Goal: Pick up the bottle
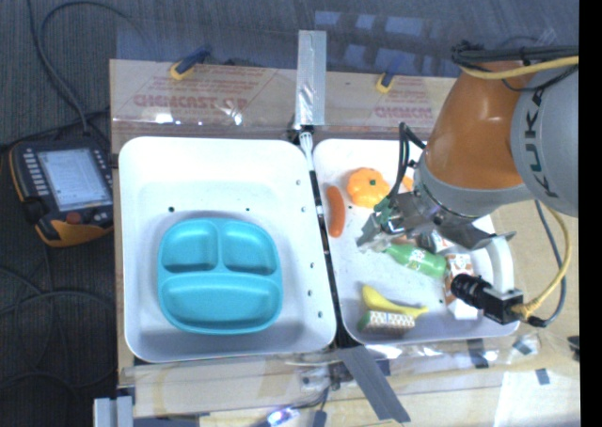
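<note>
One bottle (417,259) (green, clear cap end) lies flat in the right bin (350,320), long axis running from far-left to near-right. The gripper (393,224) hangs just above its cap end; jaws' state: cannot tell. Banana (388,300) lies just nearer.

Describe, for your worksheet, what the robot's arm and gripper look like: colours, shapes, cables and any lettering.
The arm is thick, rounded and grey, with a broad orange band above the wrist and part of the dark KUKA lettering on its side. Yellow and black cables run along it. The gripper is a compact cluster of dark metal parts.
</note>
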Tool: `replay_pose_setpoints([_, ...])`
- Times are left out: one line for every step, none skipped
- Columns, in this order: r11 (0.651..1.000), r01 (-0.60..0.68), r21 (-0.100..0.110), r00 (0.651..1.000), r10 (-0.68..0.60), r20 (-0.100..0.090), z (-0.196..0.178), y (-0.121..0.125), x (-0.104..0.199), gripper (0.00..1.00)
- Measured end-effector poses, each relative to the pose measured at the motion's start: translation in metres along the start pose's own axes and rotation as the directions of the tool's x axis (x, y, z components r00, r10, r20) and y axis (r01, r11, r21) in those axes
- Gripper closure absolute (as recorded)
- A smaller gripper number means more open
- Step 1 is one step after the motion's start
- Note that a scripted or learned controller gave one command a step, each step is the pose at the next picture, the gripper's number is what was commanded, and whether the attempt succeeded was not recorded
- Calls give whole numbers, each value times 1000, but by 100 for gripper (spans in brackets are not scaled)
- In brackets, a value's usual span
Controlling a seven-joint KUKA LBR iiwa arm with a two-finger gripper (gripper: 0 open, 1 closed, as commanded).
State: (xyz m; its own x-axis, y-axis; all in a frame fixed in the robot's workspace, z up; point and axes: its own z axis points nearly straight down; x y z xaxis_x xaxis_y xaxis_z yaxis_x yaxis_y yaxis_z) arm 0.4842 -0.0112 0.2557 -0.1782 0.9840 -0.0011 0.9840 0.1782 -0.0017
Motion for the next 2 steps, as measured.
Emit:
replay_pose_setpoints([973, 230, -2, 973, -230, 4, -117, 99, -32, 100])
replay_pose_setpoints([973, 230, -1, 973, -230, 3, -116, 99, -31, 0])
